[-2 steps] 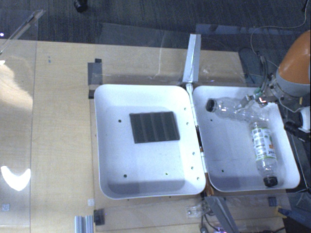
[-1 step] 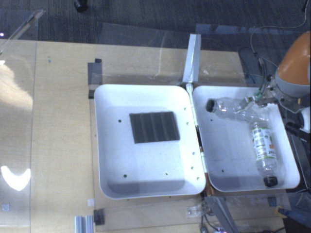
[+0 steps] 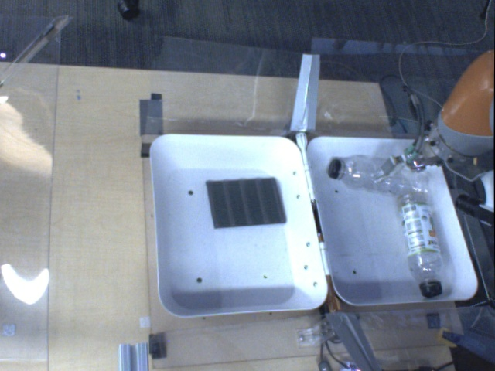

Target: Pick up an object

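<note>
Seemingly mid-approach, the gripper (image 3: 414, 159), its state impossible to tell, hangs over 2 clear bottles (image 3: 371, 172) and needs lowering onto 1.

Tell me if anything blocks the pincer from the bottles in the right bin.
Nothing visible does. The pincer is at the right bin's far edge, right beside the crushed bottle; the labelled bottle lies just nearer the camera, uncovered.

The arm (image 3: 470, 107) reaches in from the right edge, orange band uppermost, its wrist angled down, gripper (image 3: 416, 158) low at its tip.
</note>
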Motion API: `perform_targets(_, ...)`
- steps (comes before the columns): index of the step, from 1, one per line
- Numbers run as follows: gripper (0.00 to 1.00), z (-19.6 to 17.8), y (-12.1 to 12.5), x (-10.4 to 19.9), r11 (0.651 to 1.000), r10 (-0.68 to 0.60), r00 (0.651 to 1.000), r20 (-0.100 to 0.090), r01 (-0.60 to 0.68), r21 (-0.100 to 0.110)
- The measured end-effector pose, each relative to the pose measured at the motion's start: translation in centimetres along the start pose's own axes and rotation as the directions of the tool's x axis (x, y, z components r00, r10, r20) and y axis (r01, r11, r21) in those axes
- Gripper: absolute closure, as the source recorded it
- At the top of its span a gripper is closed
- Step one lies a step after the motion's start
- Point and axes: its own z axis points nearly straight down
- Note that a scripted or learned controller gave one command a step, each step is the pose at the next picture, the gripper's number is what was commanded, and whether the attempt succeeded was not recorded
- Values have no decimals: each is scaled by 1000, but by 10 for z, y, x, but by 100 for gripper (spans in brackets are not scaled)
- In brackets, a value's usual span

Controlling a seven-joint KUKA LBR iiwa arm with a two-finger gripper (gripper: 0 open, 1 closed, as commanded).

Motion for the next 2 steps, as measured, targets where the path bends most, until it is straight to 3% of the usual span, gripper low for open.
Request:
perform_targets(1,0,1,-1,0,1000,-8,1000,0,8,4)
perform_targets(2,0,-102,-27,3,965,-258,966,-26,259,36)
